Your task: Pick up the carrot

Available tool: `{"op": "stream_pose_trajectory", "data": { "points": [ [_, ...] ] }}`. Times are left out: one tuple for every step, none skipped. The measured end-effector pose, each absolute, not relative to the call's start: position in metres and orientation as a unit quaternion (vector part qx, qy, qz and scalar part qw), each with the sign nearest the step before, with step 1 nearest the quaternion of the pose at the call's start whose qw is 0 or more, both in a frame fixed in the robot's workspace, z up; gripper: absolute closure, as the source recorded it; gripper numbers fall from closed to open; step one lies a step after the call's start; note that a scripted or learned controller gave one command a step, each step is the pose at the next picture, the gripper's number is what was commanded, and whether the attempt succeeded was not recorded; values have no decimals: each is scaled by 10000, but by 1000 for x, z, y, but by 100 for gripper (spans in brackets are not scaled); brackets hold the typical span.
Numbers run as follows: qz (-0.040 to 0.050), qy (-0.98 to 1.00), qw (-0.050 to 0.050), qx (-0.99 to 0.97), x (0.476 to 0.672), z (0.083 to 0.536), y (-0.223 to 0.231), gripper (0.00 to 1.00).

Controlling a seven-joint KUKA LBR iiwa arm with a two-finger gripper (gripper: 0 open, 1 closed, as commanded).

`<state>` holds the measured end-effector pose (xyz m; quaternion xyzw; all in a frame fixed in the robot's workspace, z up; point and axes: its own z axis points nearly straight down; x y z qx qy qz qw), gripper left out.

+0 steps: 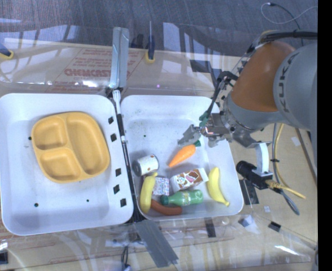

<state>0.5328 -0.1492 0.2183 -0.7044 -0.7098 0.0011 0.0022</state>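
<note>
A dark ribbed floor runs behind the bench, whose pale top carries two shallow white bins side by side under sheets of clear plastic. The left bin holds a yellow divided plate, lying flat with its three compartments up. The right bin holds the rest: the carrot lies near the middle of the bin, tilted, its green top up and to the right and its orange tip down and to the left. Just below it sits a small printed carton, with a green bottle on its side beneath that. A banana lies to the right of the carton near the bin's right wall, and a second banana lies at the left, next to a small wrapped packet. A white can lies on its side above the second banana, and a sausage rests along the bin's front edge. The arm reaches in from the right, its orange band above the wrist. The claw hangs just above the carrot's green top, its fingers spread apart and holding nothing; whether a fingertip touches the leaves cannot be told.
</note>
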Motion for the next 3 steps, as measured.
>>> {"op": "stream_pose_trajectory", "data": {
  "points": [
    [12,-7344,18,-6788,555,107,-180,0],
    [6,-6135,7,-7897,563,91,-161,0],
    [7,-6149,10,-7886,563,101,-161,100]
  ]
}}
